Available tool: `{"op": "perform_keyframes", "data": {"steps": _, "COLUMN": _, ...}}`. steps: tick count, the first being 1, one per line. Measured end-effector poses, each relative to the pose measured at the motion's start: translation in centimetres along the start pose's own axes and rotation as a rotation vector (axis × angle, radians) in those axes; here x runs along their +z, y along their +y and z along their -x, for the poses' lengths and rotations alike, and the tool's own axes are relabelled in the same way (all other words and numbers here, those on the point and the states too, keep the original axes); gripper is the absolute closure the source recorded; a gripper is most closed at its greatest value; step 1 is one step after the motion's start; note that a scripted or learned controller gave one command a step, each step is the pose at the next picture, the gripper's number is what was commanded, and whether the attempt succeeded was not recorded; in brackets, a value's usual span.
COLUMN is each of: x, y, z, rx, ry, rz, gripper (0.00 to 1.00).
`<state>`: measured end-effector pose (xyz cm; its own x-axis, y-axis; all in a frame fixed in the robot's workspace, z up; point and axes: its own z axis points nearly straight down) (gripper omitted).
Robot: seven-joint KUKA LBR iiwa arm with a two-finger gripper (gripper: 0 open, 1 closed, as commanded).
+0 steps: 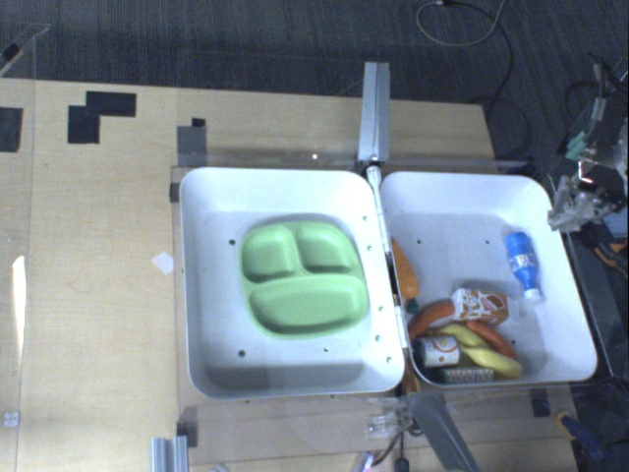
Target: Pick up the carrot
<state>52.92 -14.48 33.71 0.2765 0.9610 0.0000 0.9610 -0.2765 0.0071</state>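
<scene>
The worktop (88, 264) is a pale wooden surface carrying two shallow white bins side by side, divided by a metal rail (374, 116) that runs up between them.

Left bin (206, 293): contains a green sectioned tray (303, 276), lying flat near the centre, with two small compartments on the far side and one long compartment on the near side.

Right bin (472, 205): the carrot (404, 274) lies against the left wall of this bin, just beside the dividing edge, its length running roughly parallel to that wall. It lies apart from the gripper. Just below it sits a cluster of items in the near left corner: a reddish sausage-shaped item (432, 315), a small brown-and-white package (480, 306) resting on it, a yellow banana (484, 354) and a small can (437, 352) on its side. These touch or overlap one another; the carrot's lower end is near the cluster, and contact cannot be determined. A blue bottle (523, 262) lies tilted near the right wall, well apart from the carrot.

Gripper (580, 205): located at the far right corner of the right bin, over its rim, with cabling above it. Whether its grasping part is spread or closed cannot be determined. Nothing is seen held.
</scene>
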Motion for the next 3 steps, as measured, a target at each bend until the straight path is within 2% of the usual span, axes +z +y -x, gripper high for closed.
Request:
{"op": "perform_keyframes", "data": {"steps": 1, "x": 7.3, "y": 2.6, "z": 1.2, "rx": -0.533, "ry": 0.001, "rz": -0.002, "gripper": 1.00}}
{"op": "perform_keyframes", "data": {"steps": 2, "x": 18.0, "y": 11.6, "z": 0.6, "rx": -0.658, "ry": 0.001, "rz": -0.002, "gripper": 1.00}}
{"op": "perform_keyframes", "data": {"steps": 3, "x": 16.7, "y": 11.8, "z": 0.5, "rx": -0.664, "ry": -0.002, "rz": 0.007, "gripper": 1.00}}
